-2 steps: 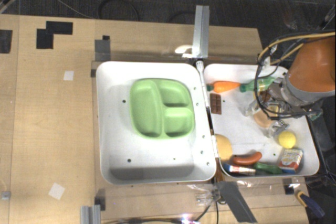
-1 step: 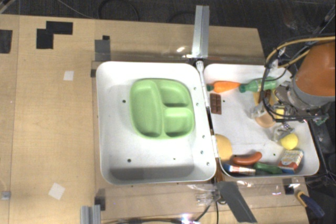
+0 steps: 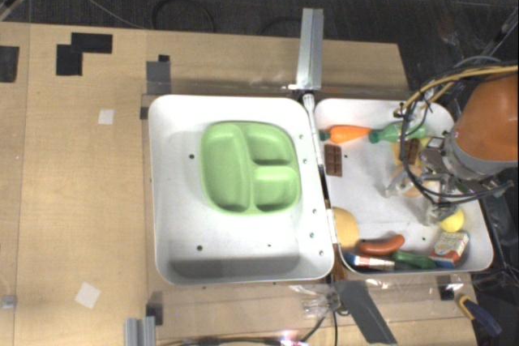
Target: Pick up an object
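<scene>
The right white bin [image 3: 369, 190] holds several small items. An orange carrot [image 3: 349, 134] with a green top lies at the back, and a brown chocolate bar [image 3: 332, 160] rests against the left wall. A tan round item [image 3: 345, 227], a red sausage [image 3: 381, 245] and a green marker [image 3: 409, 261] lie along the front. At the front right are a yellow lemon [image 3: 452, 220] and a small printed box [image 3: 452, 247]. My gripper [image 3: 412, 184] hangs low over the right half of this bin, left of the lemon, with cables partly covering it. A small pale item shows beneath it.
The left white bin [image 3: 174, 174] holds a green divided plate [image 3: 247, 166] at its middle. A metal post [image 3: 310, 49] stands behind the wall between the bins. The arm's orange band [image 3: 486, 121] and looping cables [image 3: 430, 97] crowd the right bin's back right corner.
</scene>
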